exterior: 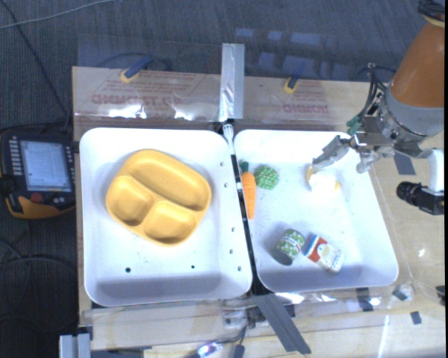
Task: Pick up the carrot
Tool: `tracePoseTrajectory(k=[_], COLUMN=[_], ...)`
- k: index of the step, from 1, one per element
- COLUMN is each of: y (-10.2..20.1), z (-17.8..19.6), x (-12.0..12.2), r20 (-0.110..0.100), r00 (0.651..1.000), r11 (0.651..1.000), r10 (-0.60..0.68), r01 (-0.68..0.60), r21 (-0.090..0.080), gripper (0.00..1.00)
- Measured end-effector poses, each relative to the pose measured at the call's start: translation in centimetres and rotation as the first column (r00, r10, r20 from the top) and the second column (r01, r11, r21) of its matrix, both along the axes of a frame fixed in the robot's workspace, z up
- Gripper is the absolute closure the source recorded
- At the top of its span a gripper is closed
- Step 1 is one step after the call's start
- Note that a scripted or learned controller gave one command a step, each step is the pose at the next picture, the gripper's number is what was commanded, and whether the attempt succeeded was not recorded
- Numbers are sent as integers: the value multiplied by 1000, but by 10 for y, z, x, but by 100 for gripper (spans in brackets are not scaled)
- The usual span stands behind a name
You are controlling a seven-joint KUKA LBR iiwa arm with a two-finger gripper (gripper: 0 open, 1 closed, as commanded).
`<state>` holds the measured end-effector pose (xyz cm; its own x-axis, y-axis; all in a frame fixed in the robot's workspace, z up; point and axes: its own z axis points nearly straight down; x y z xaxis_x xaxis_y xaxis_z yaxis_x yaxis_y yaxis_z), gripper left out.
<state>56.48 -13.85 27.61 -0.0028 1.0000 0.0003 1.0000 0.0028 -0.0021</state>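
**Approach to the carrot along the bin wall**

The carrot [247, 192] lies lengthwise against the left wall of the right bin [373, 222], beside a green broccoli piece [266, 177]. The gripper [334, 155] hovers near the bin's upper right, well apart from the carrot; whether the jaws are apart or together cannot be told. A good grasp likely needs jaws straddling the carrot's width, clearing wall and broccoli.

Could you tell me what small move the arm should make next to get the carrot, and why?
Probably shift the gripper left across the right bin: it sits near the bin's upper right, while the carrot lies apart from it, against the bin's left wall beside the green broccoli-like piece.
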Motion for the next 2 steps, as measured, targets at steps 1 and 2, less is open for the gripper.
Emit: tracePoseTrajectory(k=[1, 2], y=[37, 37], z=[-100, -182], x=[-70, -79], r20=[-3, 3], r00=[997, 999], r11=[997, 999], r10=[-81, 41], r01=[81, -41], r21=[0, 0], gripper=[0, 0])
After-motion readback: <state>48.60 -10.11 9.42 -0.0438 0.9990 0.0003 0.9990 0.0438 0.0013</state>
